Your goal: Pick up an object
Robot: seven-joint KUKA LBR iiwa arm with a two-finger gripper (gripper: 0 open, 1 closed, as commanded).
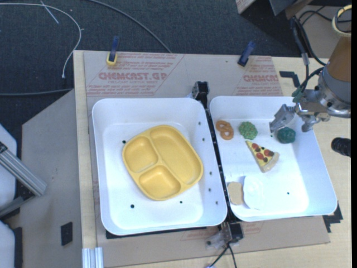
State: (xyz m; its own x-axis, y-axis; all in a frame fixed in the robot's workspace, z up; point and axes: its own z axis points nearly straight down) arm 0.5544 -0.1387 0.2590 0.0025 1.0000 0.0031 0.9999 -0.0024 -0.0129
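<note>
Tray point(162, 161) in left bin point(106, 166); pizza slice point(262, 155) in right bin point(312, 177).

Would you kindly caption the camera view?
Arm's hand hovers by dark green toy in right white bin.

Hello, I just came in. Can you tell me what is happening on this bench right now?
A robot arm reaches in from the right, and its gripper hangs over the right bin, close to a dark green toy; nothing visible is gripped. That bin also holds a pretzel, a broccoli piece and a pizza slice. The left bin holds a yellow divided tray.
</note>
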